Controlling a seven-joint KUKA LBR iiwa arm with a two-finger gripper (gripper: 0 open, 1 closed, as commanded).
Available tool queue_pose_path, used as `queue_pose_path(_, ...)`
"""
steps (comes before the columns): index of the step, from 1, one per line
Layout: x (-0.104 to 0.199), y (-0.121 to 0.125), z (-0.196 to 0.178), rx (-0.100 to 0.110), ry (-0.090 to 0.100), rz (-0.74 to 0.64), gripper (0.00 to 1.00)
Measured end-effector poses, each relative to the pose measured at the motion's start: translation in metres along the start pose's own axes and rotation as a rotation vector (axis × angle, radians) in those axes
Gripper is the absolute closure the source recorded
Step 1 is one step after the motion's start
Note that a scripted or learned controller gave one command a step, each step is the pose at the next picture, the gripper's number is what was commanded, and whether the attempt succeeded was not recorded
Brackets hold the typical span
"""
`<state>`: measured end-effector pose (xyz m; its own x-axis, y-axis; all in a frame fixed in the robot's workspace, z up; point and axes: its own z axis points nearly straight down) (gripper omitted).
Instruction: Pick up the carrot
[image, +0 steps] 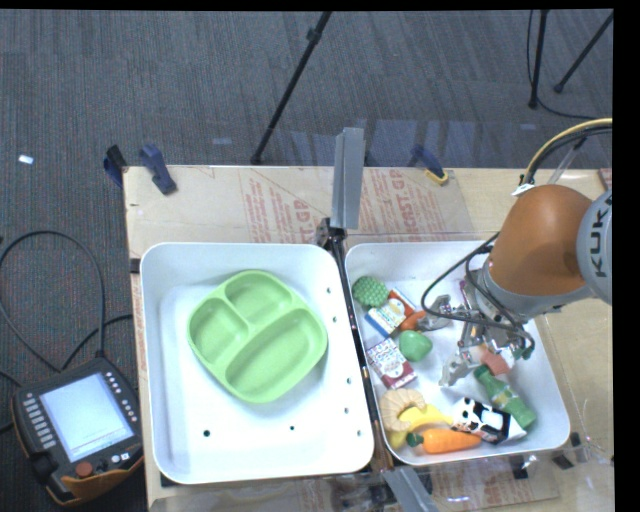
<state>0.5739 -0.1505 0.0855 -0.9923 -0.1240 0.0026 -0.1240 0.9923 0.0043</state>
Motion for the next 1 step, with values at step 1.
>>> queue_pose_path(1, -0.0323, -0.0387, -0.0565, 0.004, -0.006, -0.163, 0.00)
